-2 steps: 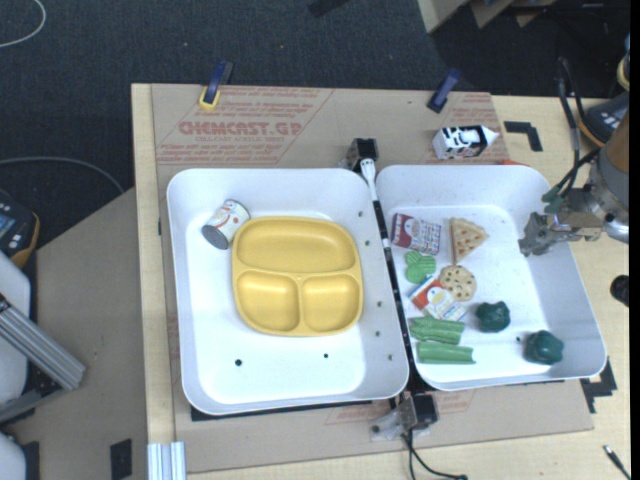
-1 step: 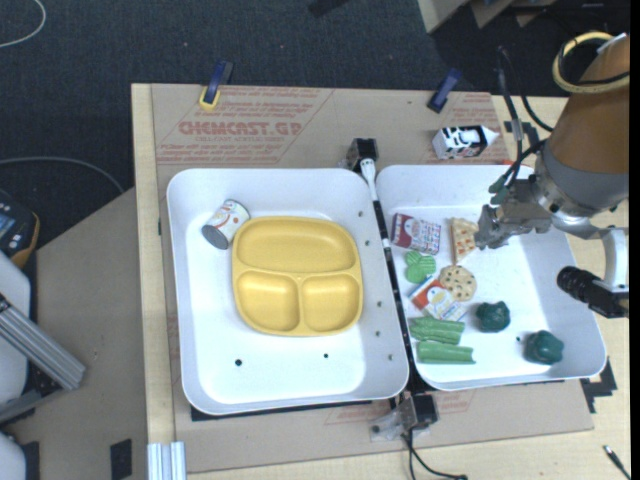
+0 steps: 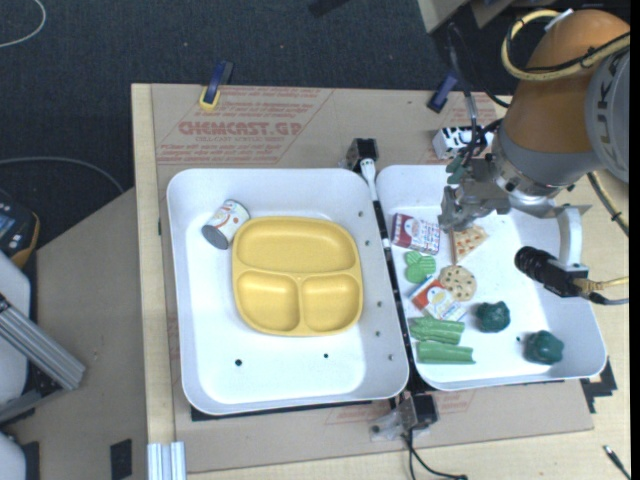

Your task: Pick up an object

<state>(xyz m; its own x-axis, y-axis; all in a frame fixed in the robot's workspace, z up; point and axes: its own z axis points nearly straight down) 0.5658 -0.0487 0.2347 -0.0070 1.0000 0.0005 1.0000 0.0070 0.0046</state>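
My gripper point(image 3: 456, 215) hangs low over the back of the right bin point(image 3: 590, 340). It is right beside a red and white packet point(image 3: 415, 232) and just above a tan cracker point(image 3: 468, 240). In front of it lie a light green piece point(image 3: 420, 265), a round speckled cookie point(image 3: 459, 283), a red and white piece point(image 3: 434, 299) and green bean pods point(image 3: 440, 339). Two dark green lumps point(image 3: 491, 316) point(image 3: 543, 346) sit toward the bin's front right. Nothing shows between the gripper and the items below it.
The left bin point(image 3: 190, 298) holds a yellow divided plate point(image 3: 297, 273) and a small tipped can point(image 3: 224, 222) at its back left. A black clip point(image 3: 362, 154) sits at the back where the two bins meet. The arm's orange band point(image 3: 575, 68) rises at the right.
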